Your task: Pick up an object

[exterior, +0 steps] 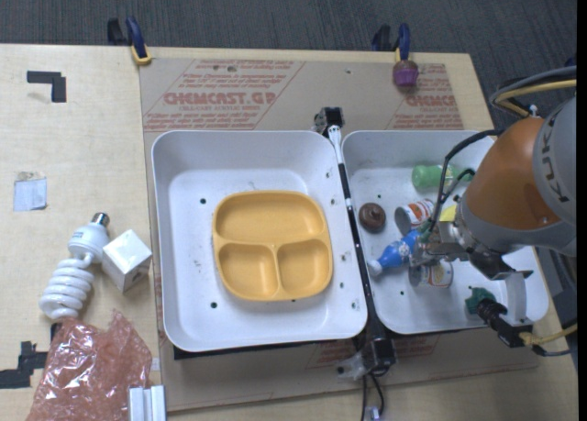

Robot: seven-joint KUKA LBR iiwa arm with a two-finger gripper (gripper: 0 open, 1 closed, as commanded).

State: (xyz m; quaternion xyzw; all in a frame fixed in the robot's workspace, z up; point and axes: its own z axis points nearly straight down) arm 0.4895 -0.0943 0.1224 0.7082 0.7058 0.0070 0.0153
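Observation:
The right bin (394,304) holds several small objects: a brown round piece (371,216), a blue and white bottle-like thing (393,255), a small can with an orange label (415,214), a green object (428,176) at the back and a dark green piece (481,301) near the front. My gripper (427,269) hangs low over the middle of this bin, just right of the blue and white thing and above a small orange-and-white item (440,274). The wrist covers the fingers.
The left bin (183,227) holds a yellow divided plate (272,245). On the bench to the left lie a white spiral light bulb (73,272), a white cube (127,259) and crumpled pink plastic (87,369). A purple object (405,72) sits behind the right bin.

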